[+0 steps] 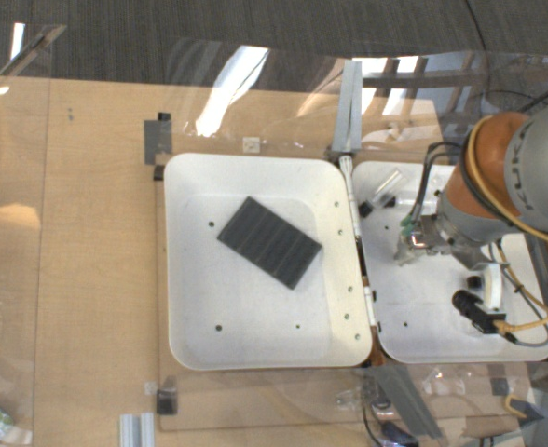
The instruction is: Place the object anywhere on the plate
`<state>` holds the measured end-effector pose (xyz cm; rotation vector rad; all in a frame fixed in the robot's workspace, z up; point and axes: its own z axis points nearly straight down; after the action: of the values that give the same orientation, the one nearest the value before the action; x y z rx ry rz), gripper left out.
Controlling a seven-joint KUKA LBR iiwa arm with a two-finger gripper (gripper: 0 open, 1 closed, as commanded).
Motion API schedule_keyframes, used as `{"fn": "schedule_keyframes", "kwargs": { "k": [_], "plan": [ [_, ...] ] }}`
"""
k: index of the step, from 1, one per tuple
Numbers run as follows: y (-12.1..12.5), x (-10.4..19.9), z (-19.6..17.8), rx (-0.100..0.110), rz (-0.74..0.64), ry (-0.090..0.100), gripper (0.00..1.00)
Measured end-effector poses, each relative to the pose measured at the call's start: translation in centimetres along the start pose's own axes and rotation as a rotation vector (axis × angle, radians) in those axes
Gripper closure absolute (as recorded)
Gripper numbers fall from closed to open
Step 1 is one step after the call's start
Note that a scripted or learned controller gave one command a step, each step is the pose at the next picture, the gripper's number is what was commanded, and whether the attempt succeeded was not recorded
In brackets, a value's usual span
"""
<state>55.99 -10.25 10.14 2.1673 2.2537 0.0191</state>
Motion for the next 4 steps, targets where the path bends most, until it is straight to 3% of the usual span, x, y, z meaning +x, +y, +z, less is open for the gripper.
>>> {"fn": "schedule_keyframes", "kwargs": {
  "k": [1, 2, 3, 4],
  "plan": [
    [0.3, 0.1, -1.1, -0.005, -0.003, 0.000, 1.00],
    [-6.8, 4.1, -8.5, 0.014, -0.025, 0.003, 1.00],
    [-6.8, 4.0, -8.5, 0.014, -0.025, 0.003, 0.00],
    [-6.8, 4.0, -8.5, 0.014, -0.025, 0.003, 0.00]
  ]
}}
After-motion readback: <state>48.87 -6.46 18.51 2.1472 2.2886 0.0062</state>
